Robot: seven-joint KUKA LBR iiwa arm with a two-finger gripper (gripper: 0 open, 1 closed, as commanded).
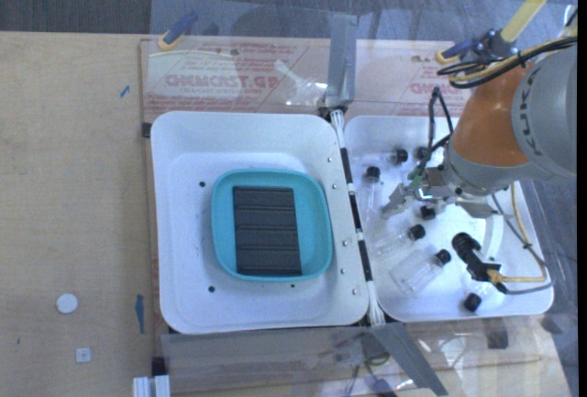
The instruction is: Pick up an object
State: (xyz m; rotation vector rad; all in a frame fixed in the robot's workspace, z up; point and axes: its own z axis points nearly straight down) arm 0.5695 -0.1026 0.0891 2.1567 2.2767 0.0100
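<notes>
My gripper hangs low over the middle of the right bin, under the grey wrist with its orange band. Several small clear vials with black caps lie scattered in that bin: one just left of the gripper, one at the back, one right below it. A larger clear vial lies toward the front. Nothing shows between the gripper's tips. The left bin holds a teal dish with a black ridged block in it.
A metal divider stands behind the seam between the bins. Clear plastic sheeting and a printed board lie behind them. The wooden bench stretches to the left, with a small white disc on it.
</notes>
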